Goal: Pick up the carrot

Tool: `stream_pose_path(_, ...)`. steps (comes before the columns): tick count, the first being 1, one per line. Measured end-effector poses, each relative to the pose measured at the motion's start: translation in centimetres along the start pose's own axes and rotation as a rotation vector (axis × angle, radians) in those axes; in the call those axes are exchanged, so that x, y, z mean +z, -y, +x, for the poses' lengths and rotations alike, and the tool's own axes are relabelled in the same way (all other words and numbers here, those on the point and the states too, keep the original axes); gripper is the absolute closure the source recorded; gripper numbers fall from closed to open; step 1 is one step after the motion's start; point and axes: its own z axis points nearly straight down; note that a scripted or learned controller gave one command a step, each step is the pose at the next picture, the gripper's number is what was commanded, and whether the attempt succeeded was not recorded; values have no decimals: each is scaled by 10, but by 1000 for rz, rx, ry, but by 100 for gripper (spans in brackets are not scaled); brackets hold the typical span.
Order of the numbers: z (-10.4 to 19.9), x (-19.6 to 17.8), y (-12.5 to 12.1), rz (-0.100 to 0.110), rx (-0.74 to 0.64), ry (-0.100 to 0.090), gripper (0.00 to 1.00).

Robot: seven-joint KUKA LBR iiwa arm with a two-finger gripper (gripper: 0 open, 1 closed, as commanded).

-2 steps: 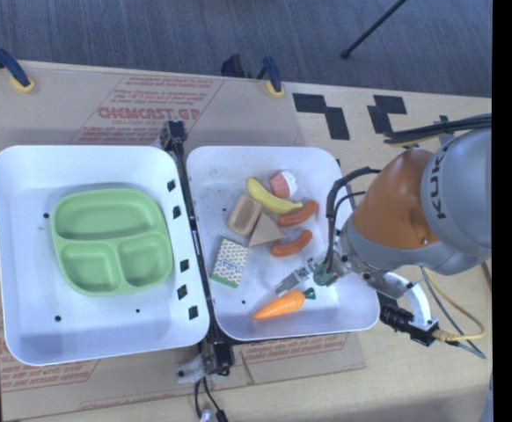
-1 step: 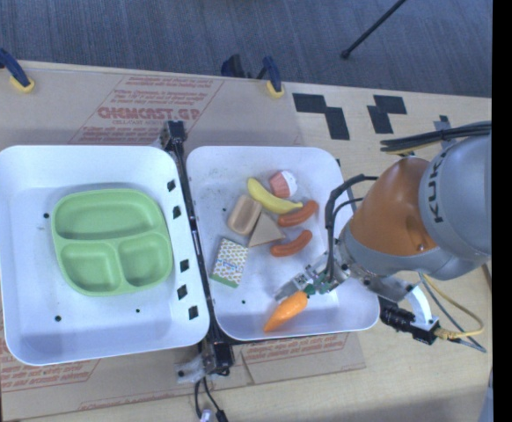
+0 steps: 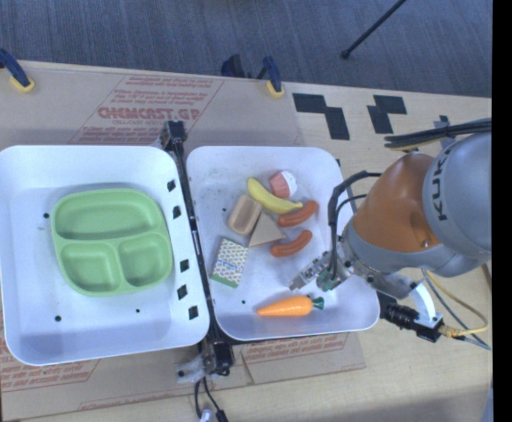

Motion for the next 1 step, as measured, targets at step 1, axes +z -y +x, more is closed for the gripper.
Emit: stream_pose_path(1,0,0,0,0,0,0,0)
